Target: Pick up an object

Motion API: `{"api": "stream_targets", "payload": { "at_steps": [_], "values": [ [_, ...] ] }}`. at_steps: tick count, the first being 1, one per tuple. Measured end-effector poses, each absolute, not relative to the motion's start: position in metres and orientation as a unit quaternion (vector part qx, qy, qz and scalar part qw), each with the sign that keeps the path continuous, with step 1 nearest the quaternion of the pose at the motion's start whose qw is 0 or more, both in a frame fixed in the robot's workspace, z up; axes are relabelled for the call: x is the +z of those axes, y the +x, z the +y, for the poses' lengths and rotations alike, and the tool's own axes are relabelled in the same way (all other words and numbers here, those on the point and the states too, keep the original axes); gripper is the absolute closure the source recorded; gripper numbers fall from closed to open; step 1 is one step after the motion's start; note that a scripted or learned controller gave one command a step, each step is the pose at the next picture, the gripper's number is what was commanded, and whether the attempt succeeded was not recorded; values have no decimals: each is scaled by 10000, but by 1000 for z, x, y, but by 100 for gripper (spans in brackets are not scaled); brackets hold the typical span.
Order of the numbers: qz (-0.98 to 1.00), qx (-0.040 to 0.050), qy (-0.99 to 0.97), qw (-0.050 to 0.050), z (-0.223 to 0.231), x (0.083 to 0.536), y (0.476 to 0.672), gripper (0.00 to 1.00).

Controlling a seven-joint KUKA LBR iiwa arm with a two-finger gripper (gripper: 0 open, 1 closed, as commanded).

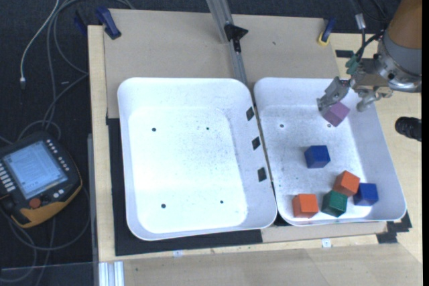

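The gripper [347, 98] hangs over the right bin [382, 144] with its jaws pinching the top corner of a purple block [336, 114], a shallow hold that could let the block twist free and drop.

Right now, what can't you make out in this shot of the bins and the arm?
- End effector: whether it grips the purple block at its tip, or just overlaps it, is unclear.
- Arm: cut off by the right edge.
- Green block: partly covered by the orange block.
- Handheld screen: too small to read.
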State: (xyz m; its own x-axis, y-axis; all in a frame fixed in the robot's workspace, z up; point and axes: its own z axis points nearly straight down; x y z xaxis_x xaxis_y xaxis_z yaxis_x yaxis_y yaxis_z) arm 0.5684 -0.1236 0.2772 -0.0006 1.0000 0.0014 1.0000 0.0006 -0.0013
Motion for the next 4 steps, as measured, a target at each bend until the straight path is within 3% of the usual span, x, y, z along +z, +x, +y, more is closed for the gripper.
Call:
{"api": "stream_targets", "payload": {
  "at_steps": [1,2,3,4],
  "values": [
    [-7069,26,-7072,48,-130,134,561,0],
    [-7064,21,-7078,40,-137,97,518,0],
    [-7073,-13,-7069,-5,-136,110,522,100],
    [-7107,-47,-7035,-30,-54,205,542,100]
  ]
}}
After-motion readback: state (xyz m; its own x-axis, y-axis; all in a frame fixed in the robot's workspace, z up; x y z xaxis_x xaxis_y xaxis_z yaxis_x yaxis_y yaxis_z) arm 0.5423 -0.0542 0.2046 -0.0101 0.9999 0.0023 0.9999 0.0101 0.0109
